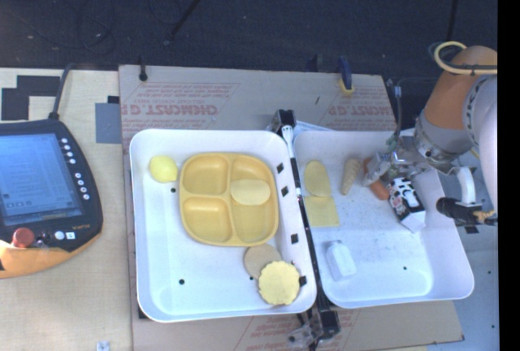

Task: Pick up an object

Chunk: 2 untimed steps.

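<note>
Nearest in the left bin [154,276] lie a round yellow sponge [279,283] and a tan disc [259,258]; beyond them sits a yellow divided plate [227,197] and a lemon [162,169]. In the right bin [439,276] a white block [340,257] lies near, then a yellow slab [320,210]. Farther right, the claw [388,171] hovers by an orange piece [379,188]; whether it is open or closed cannot be told.

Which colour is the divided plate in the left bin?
The divided plate is pale yellow, as the camera view shows clearly.
</note>
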Available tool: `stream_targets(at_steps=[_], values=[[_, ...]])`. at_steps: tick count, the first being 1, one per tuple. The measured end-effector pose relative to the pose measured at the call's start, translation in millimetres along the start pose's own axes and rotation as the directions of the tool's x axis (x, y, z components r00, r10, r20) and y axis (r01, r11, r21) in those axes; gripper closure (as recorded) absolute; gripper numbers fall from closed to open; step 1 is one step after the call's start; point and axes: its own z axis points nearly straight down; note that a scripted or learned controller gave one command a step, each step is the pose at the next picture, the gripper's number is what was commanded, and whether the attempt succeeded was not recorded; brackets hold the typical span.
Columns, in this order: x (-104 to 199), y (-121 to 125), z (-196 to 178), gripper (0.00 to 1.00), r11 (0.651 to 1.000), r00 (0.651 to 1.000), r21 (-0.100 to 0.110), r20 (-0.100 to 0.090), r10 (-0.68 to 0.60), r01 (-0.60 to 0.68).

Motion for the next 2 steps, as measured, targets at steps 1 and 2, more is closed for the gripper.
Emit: stream_targets(at_steps=[1, 2], values=[[4, 0, -11, 1.00, 1.000, 1.000, -0.003, 0.001, -0.006, 0.006], [3, -104, -51, 1.00, 1.000, 1.000, -0.008, 0.002, 0.000, 0.000]])
